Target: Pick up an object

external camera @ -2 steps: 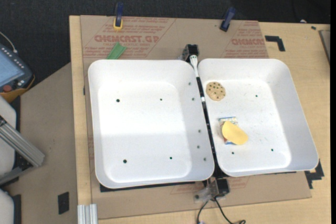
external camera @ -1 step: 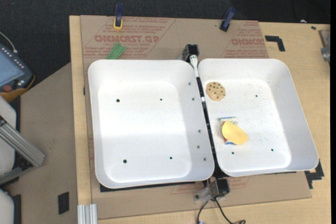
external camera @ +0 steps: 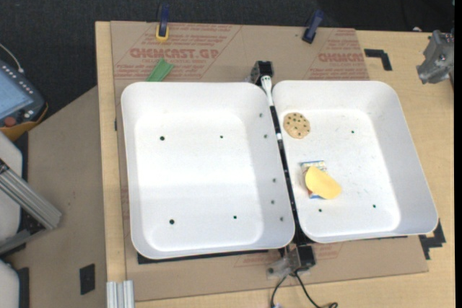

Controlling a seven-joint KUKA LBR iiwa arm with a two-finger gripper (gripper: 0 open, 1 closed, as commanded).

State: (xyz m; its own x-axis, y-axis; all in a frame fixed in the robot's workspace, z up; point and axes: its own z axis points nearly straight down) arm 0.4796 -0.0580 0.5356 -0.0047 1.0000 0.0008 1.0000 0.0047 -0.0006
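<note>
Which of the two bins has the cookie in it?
The right bin, the one nearer the gripper. It holds the round cookie and a yellow piece; the left bin holds neither.

grey pincer (external camera: 435,60) at right edge, raised

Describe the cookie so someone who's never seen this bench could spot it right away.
Look at the right-hand white bin of the two sitting side by side. Near its left wall, toward the far end, lies the cookie. It is round, flat and tan with dark specks, unlike the plain yellow object lying nearer the camera.
</note>
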